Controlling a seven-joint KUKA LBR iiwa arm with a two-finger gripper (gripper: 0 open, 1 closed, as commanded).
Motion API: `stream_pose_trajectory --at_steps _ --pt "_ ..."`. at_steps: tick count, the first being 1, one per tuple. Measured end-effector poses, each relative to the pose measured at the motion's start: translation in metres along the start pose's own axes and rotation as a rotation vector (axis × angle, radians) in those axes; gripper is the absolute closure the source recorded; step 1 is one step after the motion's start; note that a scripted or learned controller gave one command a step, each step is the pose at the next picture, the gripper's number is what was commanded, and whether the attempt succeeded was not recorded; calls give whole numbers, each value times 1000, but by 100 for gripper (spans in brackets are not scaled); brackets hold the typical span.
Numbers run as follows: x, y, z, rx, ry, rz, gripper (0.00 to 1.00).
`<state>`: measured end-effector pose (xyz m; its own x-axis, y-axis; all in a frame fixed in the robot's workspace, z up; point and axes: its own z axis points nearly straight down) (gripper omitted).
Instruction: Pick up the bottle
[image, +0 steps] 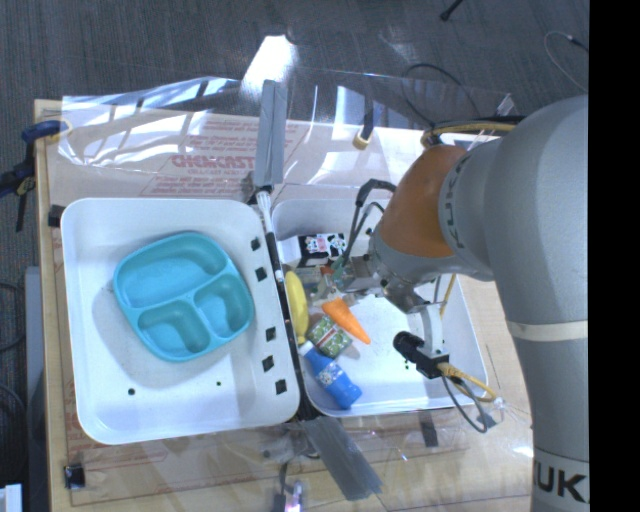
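In the camera view, the grey arm (520, 230) with its orange band is seen reaching in from the right over the right bin (470, 350). The claw (345, 268) is placed low over the middle of that bin, largely covered by the wrist; its state cannot be told, and nothing is seen to be held by it. The bottle (331, 379), blue with a label, is found lying on its side below the claw, near the bin's front left wall. A green packet (329, 336) and an orange carrot (346, 319) are seen just below the claw, and a banana (296, 302) lies to its lower left. Well to the claw's left, a blue divided plate (182, 295) rests in the left bin (90, 400).
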<state>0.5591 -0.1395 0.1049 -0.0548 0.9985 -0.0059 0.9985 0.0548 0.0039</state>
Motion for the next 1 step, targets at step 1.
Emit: stream_pose_trajectory --at_steps 1 --pt "-3 -39 -80 6 5 168 100"
